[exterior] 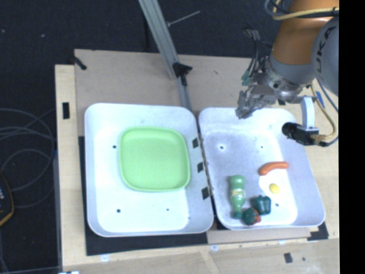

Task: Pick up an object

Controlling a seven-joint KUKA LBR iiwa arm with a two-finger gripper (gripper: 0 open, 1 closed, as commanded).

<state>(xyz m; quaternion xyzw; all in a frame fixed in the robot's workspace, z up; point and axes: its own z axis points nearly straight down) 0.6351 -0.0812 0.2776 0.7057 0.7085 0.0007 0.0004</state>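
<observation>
Toys (254, 196): five; bins (102, 210): two.

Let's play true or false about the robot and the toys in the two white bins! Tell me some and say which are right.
1. The green plate lies in the left bin. True.
2. The tool is down among the toys at the near end of the right bin. False: it hangs over that bin's far edge, apart from them.
3. The orange sausage sits in the right bin. True.
4. The green bottle rests on the green plate. False: it lies in the right bin, near the fried egg.
5. The toys sit in the near part of the right bin. True.
</observation>
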